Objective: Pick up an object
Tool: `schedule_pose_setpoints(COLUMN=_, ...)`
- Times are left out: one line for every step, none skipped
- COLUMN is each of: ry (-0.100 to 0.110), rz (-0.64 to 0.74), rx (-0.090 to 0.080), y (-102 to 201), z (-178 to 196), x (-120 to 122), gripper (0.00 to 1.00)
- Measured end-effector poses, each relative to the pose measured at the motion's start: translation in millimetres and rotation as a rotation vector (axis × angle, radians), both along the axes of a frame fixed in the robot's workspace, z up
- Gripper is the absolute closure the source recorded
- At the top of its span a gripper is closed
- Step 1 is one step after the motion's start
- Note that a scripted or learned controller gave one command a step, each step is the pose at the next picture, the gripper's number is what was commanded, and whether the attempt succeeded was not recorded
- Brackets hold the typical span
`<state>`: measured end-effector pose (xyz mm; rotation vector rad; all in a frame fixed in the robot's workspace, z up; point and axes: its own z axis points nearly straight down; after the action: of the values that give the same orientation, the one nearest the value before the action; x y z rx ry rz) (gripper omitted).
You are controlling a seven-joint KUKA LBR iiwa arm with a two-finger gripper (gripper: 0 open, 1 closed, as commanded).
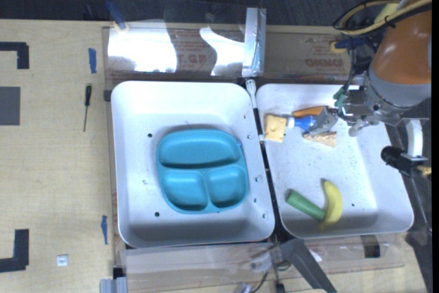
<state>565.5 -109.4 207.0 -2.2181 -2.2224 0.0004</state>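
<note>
At the far edge of the right bin, seen from the overhead camera, the gripper hangs low over a small cluster of objects: a blue-and-white piece with an orange strip just beyond it, a tan crumbly item just beside them toward the near side, and a yellow block next to the bin's left wall. The grey arm with its orange band enters from the right, above the bin's far right corner. How far the hand is parted cannot be told from this slanted view, and nothing is seen held in it. Toward the near edge of the same bin lie a banana and a green cylinder, touching or nearly so, well apart from the cluster. The left bin carries a blue divided tray at its middle. The step in hand appears to be the approach to a grasp on the cluster, most likely the blue-and-white piece. To do it well, the hand should come down centred on one object alone, aligned across its narrow width, since close neighbours may be nudged or caught together; a closure should be confirmed before lifting, as a partial hold on a small item can slip.
</note>
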Motion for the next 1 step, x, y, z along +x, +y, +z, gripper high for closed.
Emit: schedule_pose_setpoints(ry=-0.008, rz=0.178, rx=-0.002, y=-5.6, z=-119.3, x=-57.8, gripper=0.00)
